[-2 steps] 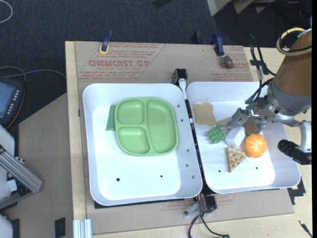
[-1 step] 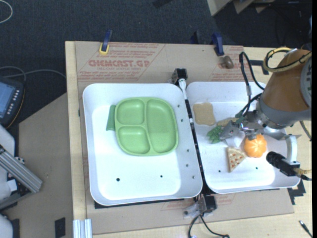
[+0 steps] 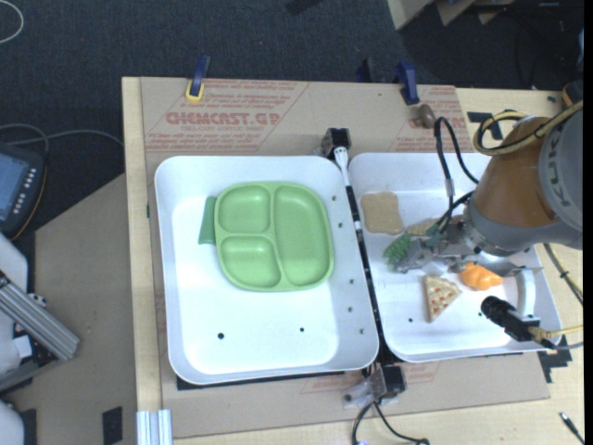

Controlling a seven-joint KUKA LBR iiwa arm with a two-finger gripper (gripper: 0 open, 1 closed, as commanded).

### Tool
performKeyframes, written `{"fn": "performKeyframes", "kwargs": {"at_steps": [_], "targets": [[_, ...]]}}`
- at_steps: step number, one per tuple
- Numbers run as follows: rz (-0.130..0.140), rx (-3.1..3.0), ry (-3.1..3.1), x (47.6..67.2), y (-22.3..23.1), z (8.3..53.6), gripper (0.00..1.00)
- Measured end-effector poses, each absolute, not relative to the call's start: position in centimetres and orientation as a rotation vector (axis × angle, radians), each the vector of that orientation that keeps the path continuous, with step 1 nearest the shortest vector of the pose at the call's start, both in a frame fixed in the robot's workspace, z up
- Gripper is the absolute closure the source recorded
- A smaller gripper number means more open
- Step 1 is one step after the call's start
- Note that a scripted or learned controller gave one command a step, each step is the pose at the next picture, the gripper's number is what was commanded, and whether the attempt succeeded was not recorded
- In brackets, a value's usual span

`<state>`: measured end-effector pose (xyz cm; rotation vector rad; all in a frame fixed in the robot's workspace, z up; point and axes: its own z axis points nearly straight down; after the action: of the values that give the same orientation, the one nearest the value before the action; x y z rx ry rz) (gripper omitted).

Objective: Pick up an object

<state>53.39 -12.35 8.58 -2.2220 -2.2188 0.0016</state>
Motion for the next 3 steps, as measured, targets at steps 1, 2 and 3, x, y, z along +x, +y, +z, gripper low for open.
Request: {"fn": "performKeyframes", "kwargs": {"at_steps": [1,2,3], "targets": [[0.0,-2.224,-2.219,53.4,-12.3,9.6,1.0],[-0.003,-2.225,-2.225,54.0,-13.1,15.5,1.0],[-0.007,-2.226,-2.228,54.4,-13.2,21.9,1.0]]}}
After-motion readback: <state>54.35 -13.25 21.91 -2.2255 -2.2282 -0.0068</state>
